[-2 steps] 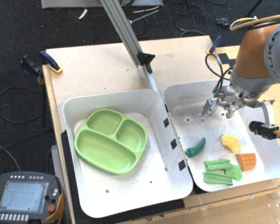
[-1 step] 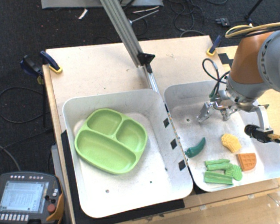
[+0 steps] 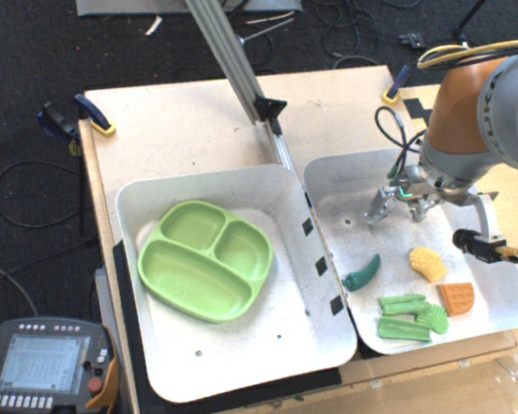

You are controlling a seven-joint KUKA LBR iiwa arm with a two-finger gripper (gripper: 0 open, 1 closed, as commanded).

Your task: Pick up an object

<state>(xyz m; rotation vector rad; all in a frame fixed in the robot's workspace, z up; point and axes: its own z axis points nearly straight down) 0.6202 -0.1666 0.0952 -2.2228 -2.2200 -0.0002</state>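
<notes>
Apparently the arm is in the approach step: nothing is picked up yet. The pincer point(image 3: 398, 202) hangs over the upper part of the right bin point(image 3: 350, 180), on a bare stretch of its floor. Its two metal fingers seem spread apart with nothing between them, though they are small in the picture and I cannot judge how wide the opening is.

The things that could be picked all lie lower in the same bin, apart from the pincer. The dark green pepper point(image 3: 362, 273) is nearest, close to the bin's left wall. The yellow corn piece point(image 3: 426, 263) lies below the wrist, and under it the orange waffle-like piece point(image 3: 457, 298). The light green pieces point(image 3: 411, 316) lie together near the bottom edge. The left bin point(image 3: 167, 374) carries a green divided plate point(image 3: 205, 258), well apart from the arm.

For the next move, I think the pincer must travel toward the lower part of the bin, stop above one thing, go down and close. The pepper lies free, so it seems the easier choice.
</notes>
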